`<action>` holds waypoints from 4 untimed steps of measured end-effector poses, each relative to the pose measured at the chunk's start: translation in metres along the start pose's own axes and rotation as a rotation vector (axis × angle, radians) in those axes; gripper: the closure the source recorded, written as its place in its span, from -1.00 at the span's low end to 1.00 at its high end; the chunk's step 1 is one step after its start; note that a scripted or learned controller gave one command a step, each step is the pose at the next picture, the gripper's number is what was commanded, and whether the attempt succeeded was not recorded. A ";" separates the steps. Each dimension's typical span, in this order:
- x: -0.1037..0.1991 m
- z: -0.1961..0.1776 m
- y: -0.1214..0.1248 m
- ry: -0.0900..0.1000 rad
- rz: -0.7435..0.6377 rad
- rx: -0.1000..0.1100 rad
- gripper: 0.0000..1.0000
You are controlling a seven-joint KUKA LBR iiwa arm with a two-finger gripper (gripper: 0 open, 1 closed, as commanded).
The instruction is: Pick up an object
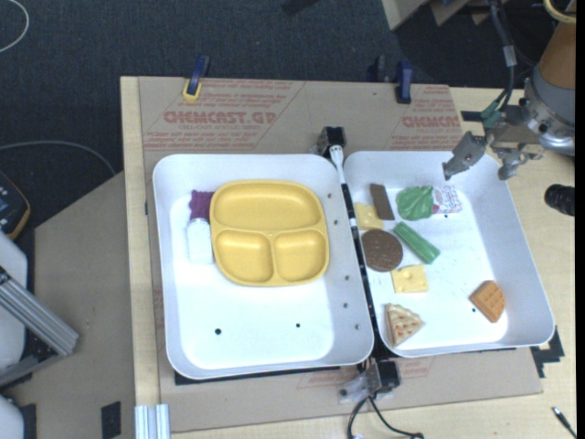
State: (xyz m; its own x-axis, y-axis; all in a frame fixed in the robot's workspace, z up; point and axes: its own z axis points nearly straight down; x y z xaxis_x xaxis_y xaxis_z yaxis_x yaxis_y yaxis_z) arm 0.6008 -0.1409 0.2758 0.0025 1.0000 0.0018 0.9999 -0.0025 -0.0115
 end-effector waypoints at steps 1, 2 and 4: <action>0.000 -0.007 0.002 -0.002 -0.002 -0.012 -1.00; -0.009 0.051 0.001 0.000 -0.001 -0.005 -1.00; 0.003 0.158 0.001 0.000 -0.003 -0.006 -1.00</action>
State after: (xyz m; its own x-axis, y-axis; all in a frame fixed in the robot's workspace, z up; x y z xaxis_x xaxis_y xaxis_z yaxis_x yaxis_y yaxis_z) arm 0.6001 -0.1376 0.1175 -0.0003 1.0000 0.0018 1.0000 0.0003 -0.0053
